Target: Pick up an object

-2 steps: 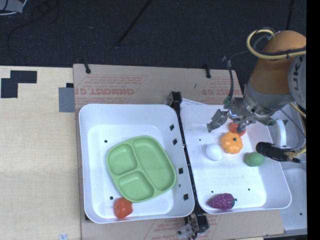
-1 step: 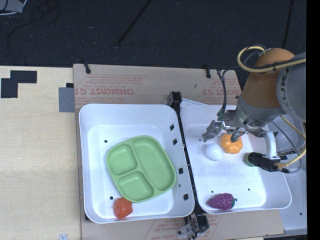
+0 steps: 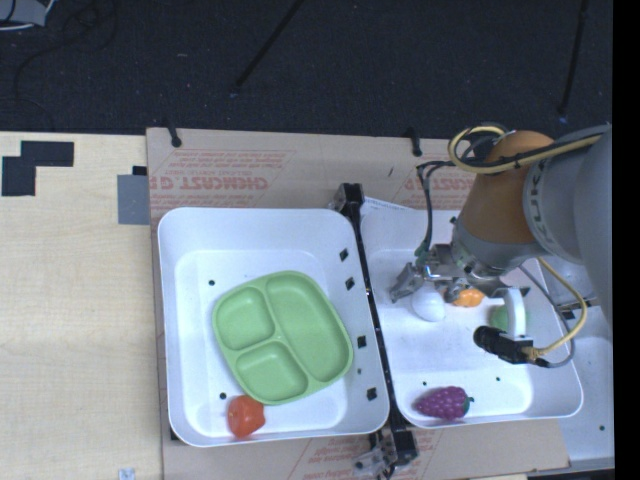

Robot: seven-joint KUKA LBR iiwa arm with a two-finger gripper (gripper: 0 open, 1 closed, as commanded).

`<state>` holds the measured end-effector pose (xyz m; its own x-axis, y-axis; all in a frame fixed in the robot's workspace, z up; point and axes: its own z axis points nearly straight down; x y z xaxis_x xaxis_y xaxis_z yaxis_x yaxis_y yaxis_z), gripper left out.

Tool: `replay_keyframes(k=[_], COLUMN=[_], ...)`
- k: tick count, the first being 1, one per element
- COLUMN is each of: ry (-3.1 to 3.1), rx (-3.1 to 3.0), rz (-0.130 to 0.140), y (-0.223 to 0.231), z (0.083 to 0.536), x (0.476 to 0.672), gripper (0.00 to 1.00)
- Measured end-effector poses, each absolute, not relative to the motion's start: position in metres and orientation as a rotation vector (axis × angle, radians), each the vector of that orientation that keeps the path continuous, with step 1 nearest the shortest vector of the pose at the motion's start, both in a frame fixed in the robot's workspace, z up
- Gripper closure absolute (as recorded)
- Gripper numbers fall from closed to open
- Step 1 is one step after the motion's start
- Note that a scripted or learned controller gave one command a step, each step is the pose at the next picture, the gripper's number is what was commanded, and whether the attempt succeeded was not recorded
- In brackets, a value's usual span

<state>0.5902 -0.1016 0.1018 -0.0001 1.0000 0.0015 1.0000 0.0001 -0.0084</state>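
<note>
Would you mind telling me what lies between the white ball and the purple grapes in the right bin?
In the camera view, the stretch between the white ball and the purple grapes is bare white floor of the right bin; nothing sits on it.

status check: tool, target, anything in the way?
Tool low in right bin, over white ball; grasp unconfirmed. Orange piece and green piece crowd close by. Purple grapes apart near front wall.
</note>
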Motion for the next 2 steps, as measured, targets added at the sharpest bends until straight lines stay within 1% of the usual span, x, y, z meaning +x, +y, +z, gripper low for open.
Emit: replay_keyframes(k=[1, 2], ry=[-2.217, -2.215], rx=[-2.220, -2.228], rz=[0.004, 0.001], y=[-0.101, -0.102], z=[0.087, 0.099], x=[0.590, 0.591], gripper=[0.00, 1.00])
